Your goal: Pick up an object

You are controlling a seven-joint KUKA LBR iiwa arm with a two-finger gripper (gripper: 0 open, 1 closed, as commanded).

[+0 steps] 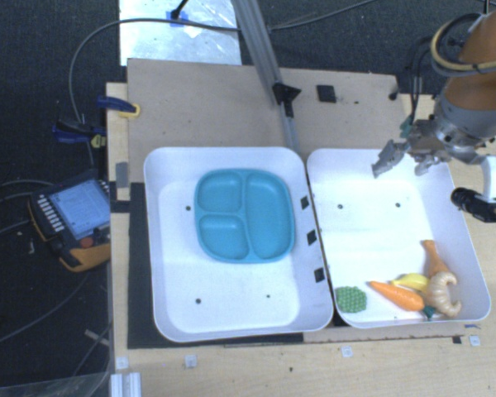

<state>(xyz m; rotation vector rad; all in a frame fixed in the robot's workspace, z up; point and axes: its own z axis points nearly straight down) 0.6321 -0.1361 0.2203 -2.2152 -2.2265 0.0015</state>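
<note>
So my gripper (403, 159) hovers over the right bin's (372, 246) far edge, fingers spread with nothing between, well away from the carrot (394, 294).

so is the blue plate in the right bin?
No, the blue plate sits in the left bin; the right bin holds toy food.

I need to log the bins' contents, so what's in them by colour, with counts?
Blue: 1, the divided plate
Green: 1, the round piece
Orange: 2, the carrot and a piece
Yellow: 1
Beige: 1
Total: 6
</note>
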